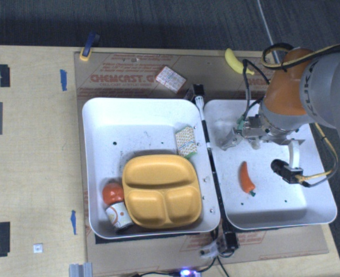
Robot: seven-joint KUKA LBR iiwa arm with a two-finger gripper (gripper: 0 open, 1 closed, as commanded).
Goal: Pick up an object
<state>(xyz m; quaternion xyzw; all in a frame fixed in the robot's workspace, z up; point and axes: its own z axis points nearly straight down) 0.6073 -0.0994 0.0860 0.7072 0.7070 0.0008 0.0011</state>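
Gripper (251, 133) low over the back of the right bin (308, 212), under the orange wrist band; finger state impossible to tell. Just in front, apart from it, an orange carrot (247, 178) flat on the bin floor. In the left bin (94, 154): yellow divided tray (161, 189), patterned packet (186, 140), small orange-and-white ball (115, 203).

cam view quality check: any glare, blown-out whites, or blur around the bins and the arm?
Camera view: the right bin floor reads near blown-out white, with a soft arm shadow around the gripper; the left bin is evenly lit, the yellow tray has mild sheen and no hard glare; the carrot is sharp; the arm housing looks slightly soft.
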